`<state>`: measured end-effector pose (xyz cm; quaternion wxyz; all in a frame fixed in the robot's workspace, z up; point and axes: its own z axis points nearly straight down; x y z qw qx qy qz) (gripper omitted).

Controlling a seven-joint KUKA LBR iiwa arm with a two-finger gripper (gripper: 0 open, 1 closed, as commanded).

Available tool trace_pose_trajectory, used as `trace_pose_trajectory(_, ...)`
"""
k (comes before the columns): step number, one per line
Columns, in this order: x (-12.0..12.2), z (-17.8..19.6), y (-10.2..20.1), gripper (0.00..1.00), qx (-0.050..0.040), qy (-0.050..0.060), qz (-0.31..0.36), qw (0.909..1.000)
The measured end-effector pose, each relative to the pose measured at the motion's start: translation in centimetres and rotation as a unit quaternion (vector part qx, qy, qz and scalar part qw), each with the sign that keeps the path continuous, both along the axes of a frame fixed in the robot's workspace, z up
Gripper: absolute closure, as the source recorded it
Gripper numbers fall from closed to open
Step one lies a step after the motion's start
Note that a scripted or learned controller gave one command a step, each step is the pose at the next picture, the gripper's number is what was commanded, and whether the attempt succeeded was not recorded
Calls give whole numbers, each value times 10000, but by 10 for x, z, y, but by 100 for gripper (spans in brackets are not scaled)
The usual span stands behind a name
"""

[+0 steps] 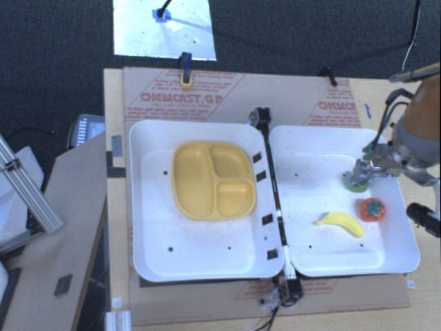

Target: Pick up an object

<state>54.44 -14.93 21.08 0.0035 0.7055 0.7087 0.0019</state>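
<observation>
In the right bin (324,264) a yellow toy banana (340,223) lies near the middle front. An orange-red round toy with a green top (372,209) sits just to its right. My gripper (360,176) is down low in the bin's right part, just above and left of the round toy. A small grey-green shape (356,182) shows right at the gripper's tip; I cannot tell whether it is a thing or part of the gripper. The arm (417,133) comes in from the right edge.
The left bin (148,254) holds a yellow divided plate (212,181) at its middle. A black hinge strip (270,192) runs between the bins. Cardboard (227,92) lies under both bins, with a yellow clamp (186,71) at its far edge.
</observation>
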Motion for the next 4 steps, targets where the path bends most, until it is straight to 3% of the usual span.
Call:
trace_pose_trajectory(2, -1, 22, 104, 100, 22, 25, 30, 10000)
trace_pose_trajectory(4, -9, 18, 210, 100, 23, 32, 32, 10000)
